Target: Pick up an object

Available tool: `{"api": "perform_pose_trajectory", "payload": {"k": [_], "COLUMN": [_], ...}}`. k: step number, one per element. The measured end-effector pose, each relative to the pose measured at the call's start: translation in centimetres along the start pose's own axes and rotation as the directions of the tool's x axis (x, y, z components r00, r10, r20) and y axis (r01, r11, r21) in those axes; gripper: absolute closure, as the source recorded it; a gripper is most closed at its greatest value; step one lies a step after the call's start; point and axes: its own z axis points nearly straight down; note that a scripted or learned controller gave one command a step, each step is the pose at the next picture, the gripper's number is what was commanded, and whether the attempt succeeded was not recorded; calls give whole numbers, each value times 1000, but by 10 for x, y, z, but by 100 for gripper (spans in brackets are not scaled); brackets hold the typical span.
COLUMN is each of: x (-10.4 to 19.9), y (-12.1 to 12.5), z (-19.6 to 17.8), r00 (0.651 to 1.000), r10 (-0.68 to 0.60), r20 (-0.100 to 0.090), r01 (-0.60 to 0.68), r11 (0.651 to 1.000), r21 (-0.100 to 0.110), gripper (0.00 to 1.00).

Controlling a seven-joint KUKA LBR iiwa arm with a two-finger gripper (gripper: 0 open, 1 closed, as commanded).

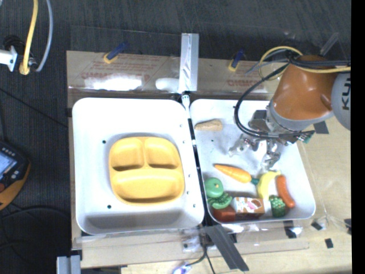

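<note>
The pincer (256,149) hangs low over the right bin (302,207), in its upper half, under the grey arm (302,93) with its orange band. Its metal fingers (272,150) look spread apart with nothing between them (the fingertips are small and partly blurred, so this is a fair reading, not a sure one).

Just below the pincer, and slightly left of it, a toy carrot (232,173) lies on the bin floor, apart from the fingers. Directly below the pincer's right side a yellow banana (266,184) lies against a red sausage-like piece (284,191). Further below sit a small printed carton (249,205), a green round toy (214,188) to the lower left, a dark red piece (223,213) beside the carton and a green broccoli-like piece (278,205) to the lower right. Up and to the left of the pincer a tan bread-shaped piece (208,125) lies alone near the bin's dividing wall.

Well to the left of the pincer, the left bin (91,119) holds a yellow divided tray (147,170). Both bins rest on the worktop (331,158).
</note>
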Motion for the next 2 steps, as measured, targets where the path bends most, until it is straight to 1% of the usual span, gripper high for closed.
{"api": "perform_pose_trajectory", "payload": {"k": [1, 2], "x": [19, 8], "y": [79, 100], "z": [18, 15], "r00": [997, 999], "r10": [-79, -47], "r20": [0, 6], "r01": [79, 47], "r11": [997, 998], "r21": [10, 31], "gripper": [0, 0]}}
